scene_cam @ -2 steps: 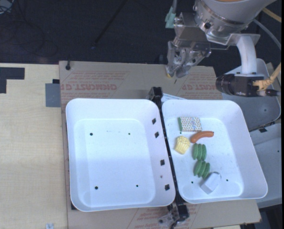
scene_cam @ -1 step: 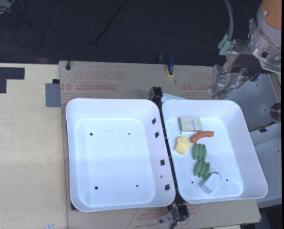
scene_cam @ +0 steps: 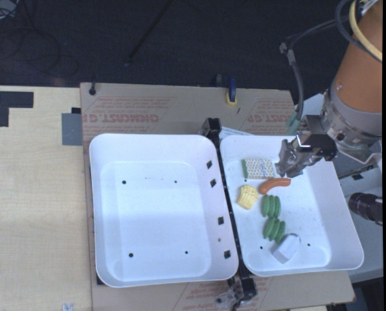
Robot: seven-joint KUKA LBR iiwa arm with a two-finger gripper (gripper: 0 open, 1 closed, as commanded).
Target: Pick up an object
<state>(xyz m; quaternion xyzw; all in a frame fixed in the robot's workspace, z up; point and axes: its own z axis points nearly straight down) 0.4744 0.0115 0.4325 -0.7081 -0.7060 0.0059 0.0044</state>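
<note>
While your gripper (scene_cam: 290, 167) hangs over the right bin (scene_cam: 335, 238) just above the orange sausage (scene_cam: 274, 184), its grip can't be told.

Left bin (scene_cam: 109, 173) floor open for passage, right bin (scene_cam: 322, 206) middle crowded with small objects (scene_cam: 271, 206), its right side free

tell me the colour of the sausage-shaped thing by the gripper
Orange-red sausage, seen in the camera view.
</note>
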